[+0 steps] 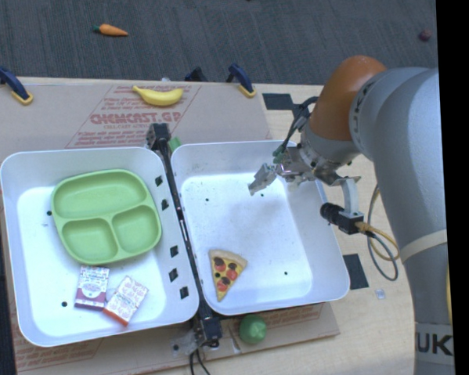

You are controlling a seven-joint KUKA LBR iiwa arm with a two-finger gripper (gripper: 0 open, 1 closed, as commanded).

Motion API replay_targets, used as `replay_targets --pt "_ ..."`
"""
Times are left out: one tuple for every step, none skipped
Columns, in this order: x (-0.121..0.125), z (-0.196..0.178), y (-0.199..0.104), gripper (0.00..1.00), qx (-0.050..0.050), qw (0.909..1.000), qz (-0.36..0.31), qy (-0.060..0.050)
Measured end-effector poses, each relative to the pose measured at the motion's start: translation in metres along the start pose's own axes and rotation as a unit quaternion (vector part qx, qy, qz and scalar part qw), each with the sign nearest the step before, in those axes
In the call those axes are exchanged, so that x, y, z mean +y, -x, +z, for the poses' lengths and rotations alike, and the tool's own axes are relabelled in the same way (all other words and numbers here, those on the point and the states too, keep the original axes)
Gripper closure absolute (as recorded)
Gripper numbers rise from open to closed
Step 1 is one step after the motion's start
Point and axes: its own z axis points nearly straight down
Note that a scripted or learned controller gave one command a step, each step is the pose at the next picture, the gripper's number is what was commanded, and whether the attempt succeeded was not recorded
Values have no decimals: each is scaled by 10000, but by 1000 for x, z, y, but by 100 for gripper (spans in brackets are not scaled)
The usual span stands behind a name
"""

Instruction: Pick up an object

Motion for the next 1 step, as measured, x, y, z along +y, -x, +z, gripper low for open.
replay_targets --pt "20 6 0 0 2 10000 0 0"
